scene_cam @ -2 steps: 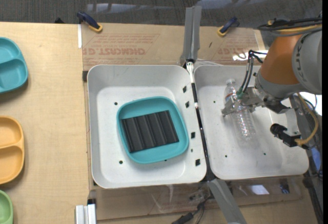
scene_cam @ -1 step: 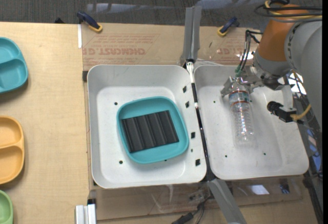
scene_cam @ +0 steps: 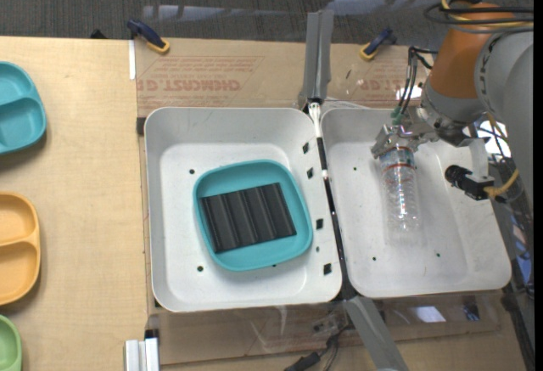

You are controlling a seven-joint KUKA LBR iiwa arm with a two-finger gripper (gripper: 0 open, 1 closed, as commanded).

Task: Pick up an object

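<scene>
Bottle (scene_cam: 402, 191), clear plastic, lies lengthwise in right bin (scene_cam: 475, 272), cap end toward far side. Gripper (scene_cam: 395, 143) sits right over cap end, touching or just above; grip state cannot tell. Left bin (scene_cam: 170, 276) holds teal tray (scene_cam: 251, 216) with dark ribbed insert (scene_cam: 248, 216).

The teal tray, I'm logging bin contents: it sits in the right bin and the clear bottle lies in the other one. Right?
Not quite. The camera view shows the teal tray in the left bin, not the right. The clear bottle lies in the right bin, under the claw.
</scene>
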